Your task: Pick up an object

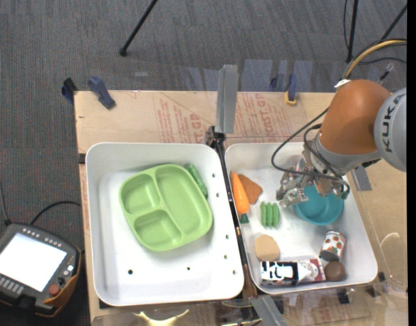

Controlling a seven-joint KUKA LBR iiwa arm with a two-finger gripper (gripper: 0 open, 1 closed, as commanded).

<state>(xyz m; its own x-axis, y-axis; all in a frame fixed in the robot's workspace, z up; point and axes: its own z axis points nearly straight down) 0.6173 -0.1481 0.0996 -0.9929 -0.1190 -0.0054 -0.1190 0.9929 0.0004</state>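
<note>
Two white bins, gripper (294,190) over the right one
Left bin (106,161) holds a green tray (166,206); right bin (262,156) holds carrot (240,193), teal bowl (321,209); gripper's opening cannot be told

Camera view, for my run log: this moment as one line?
gripper over right bin | beside teal bowl | nothing seen held | green tray in left bin

Dark grey carpet floor (92,32) all round; black tripod legs (141,20) beyond the bench's far edge; teach pendant (31,267) lower left.
</note>
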